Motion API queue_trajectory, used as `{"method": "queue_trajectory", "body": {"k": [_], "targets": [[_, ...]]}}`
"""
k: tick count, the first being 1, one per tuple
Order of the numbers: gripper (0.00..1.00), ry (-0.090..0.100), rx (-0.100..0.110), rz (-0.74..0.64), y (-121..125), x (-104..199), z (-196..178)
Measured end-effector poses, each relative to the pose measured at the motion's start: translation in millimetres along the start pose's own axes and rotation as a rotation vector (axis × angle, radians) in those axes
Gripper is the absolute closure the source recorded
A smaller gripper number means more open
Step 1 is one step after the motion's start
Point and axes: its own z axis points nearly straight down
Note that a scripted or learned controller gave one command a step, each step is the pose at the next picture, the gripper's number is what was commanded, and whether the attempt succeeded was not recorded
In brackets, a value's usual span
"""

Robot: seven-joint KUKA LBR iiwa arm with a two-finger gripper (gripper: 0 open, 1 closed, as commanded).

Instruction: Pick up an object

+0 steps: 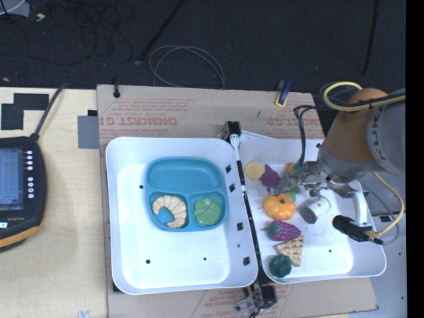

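Nearest the bottom of the frame, a light wooden bench [53, 270] carries a cardboard sheet [165, 108] beneath two shallow white bins. The left bin [126, 244] holds a blue divided tray [185, 174], with a croissant [171, 211] in its lower left compartment and a green leafy item [207, 211] in its lower right compartment.

The right bin [344, 260] holds the loose objects, in a column down its left side: at the bottom a dark green item [280, 265], just above it a tan wedge [291, 249], then a purple cluster [284, 230], an orange pumpkin [279, 207], a purple piece [269, 176] and a pale yellow round [254, 171].

The gripper [311, 192] sits low in the right bin, just right of the pumpkin. Whether its fingers are spread or closed cannot be told; nothing is visibly between them. The arm [358, 138] enters from the right of the frame.

At the left edge lies a control pendant [16, 184] with a lit screen. The cardboard bears red printed lettering, upside down and mirrored, not reliably legible. A blue and yellow clip [283, 93] sits at its far edge. Beyond, dark carpet [252, 25] with black cables [185, 61] fills the top of the frame.
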Motion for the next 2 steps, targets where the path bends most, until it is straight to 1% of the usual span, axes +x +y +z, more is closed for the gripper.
{"method": "queue_trajectory", "body": {"k": [1, 2], "targets": [[0.0, 0.002, 0.019, -0.002, 61.5, 8.2, 21.4], [1.0, 0.005, 0.034, 0.001, 57.3, 7.4, 11.9]]}}
